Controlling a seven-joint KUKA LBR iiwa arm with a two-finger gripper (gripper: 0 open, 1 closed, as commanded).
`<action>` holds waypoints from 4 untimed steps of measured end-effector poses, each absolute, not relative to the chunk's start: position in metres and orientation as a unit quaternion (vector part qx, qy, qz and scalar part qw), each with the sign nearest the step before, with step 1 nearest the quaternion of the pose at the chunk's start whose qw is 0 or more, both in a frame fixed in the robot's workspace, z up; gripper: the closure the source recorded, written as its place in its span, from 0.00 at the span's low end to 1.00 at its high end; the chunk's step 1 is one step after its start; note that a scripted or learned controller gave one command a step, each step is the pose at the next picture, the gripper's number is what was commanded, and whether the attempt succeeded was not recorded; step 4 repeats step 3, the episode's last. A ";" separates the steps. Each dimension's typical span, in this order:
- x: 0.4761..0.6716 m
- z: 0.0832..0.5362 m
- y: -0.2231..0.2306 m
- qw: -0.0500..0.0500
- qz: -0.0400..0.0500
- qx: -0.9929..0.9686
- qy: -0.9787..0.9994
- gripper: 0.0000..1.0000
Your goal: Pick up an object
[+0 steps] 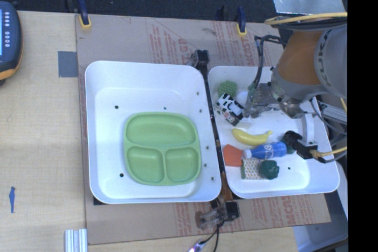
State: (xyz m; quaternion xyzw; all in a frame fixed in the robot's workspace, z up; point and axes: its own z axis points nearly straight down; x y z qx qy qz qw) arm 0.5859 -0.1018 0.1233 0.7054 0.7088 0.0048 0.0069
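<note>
Bench: pale wood top (pixel 41 127) with a brown cardboard sheet (pixel 153 38) laid under two shallow white bins, dark floor beyond the far edge.
Left bin: left bin (pixel 103 127) holds a green divided plate (pixel 161 148), lying flat near its middle.
Right bin: right bin (pixel 295 183) holds a cluster of small things on its left and near side.
Arm: grey arm (pixel 331 62) with its orange band reaches in from the right, over the far part of the right bin.
Gripper: gripper (pixel 253 108) points down toward the far left area of the right bin; its tips are too small and dark to judge, so how far it is open I cannot tell, and nothing is seen held.
Black-and-white toy: black-and-white toy (pixel 228 107) lies just left of the gripper.
Green ball: green textured ball (pixel 227 88) sits far-left of the gripper, beside the toy.
Banana: yellow banana (pixel 251 137) lies just near of the gripper, apart from it.
Bottle: blue bottle (pixel 269 150) lies on its side, just near of the banana.
Orange piece: flat orange piece (pixel 233 156) lies left of the bottle.
Dark green object: dark green object (pixel 270 170) sits at the near side, beside a speckled block (pixel 250 170).
</note>
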 end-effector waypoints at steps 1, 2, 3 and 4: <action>0.528 0.182 -0.184 0.001 -0.002 0.709 0.705 1.00; 0.656 0.199 -0.123 0.004 0.003 0.702 0.712 1.00; 0.650 0.197 -0.128 -0.001 -0.001 0.705 0.709 0.00; 0.650 0.197 -0.128 -0.001 -0.001 0.705 0.709 0.00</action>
